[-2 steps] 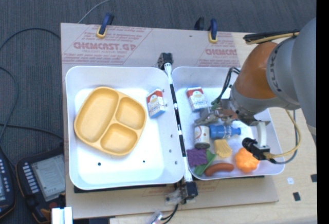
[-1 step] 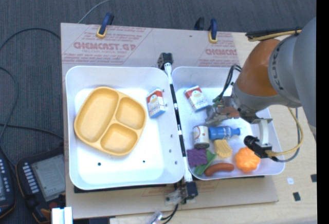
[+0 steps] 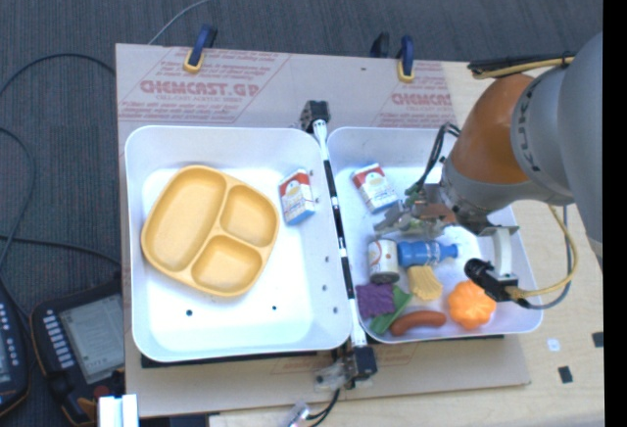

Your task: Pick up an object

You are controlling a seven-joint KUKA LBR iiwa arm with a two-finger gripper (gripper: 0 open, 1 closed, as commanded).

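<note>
White plastic bins (image 3: 147,219), two, sat side by side; gripper (image 3: 409,213), its opening unclear, hovered above one blue bottle (image 3: 427,252); two small cartons (image 3: 297,197).

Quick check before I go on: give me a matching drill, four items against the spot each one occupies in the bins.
Things:
1. yellow divided plate
2. orange fruit
3. blue bottle
4. purple grapes

Places:
A. right bin, near front-right corner
B. left bin, left part
C. right bin, front-left, by the divider
D. right bin, middle, just below the gripper

Pairs: 1-B, 2-A, 3-D, 4-C
</note>
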